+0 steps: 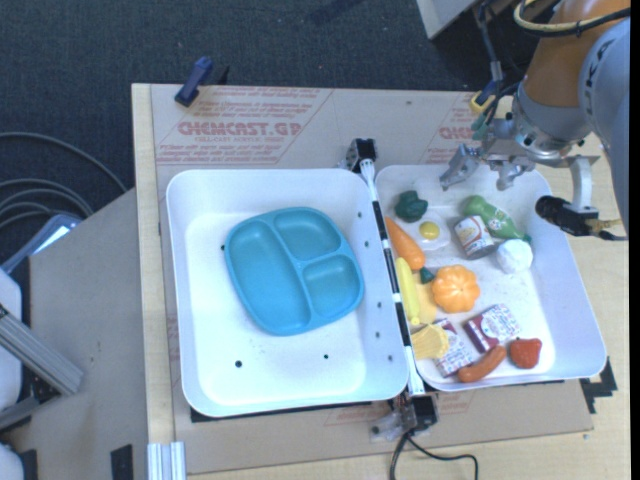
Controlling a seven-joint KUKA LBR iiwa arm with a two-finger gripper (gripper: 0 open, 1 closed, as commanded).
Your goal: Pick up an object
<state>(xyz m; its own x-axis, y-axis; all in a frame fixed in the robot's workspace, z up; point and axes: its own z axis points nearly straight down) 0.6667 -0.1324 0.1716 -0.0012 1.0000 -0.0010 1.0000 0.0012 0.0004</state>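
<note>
Basically nothing is picked yet, judging by the camera view. The gripper (484, 171) hangs over the far edge of the right bin (585, 313); its jaws stand spread, nothing between them, both tips above bare white bin floor.

All candidates lie in that bin. Nearest, just below and left of the jaws: a dark green piece (409, 206). Just below and right of them: a light green item (488, 212) touching a small can (471, 236). A little yellow disc (429, 232) sits below the jaws, between those. Further down from the jaws: a carrot (404, 243), an orange (455, 288), a white round thing (515, 256), a yellow stick-shaped item (407, 290), a cheese wedge (431, 342), a wrapped packet (488, 328), a sausage (480, 365) and a strawberry (524, 352). Well left of the jaws, in the left bin (195, 298), a blue divided plate (293, 268).

Left to do, as I judge it: descend, close, lift. All of it.

Writing: the board under the bins reads "CHEMCAST GP" in red, with smaller lines too small to read. Can and packet labels are illegible.
</note>
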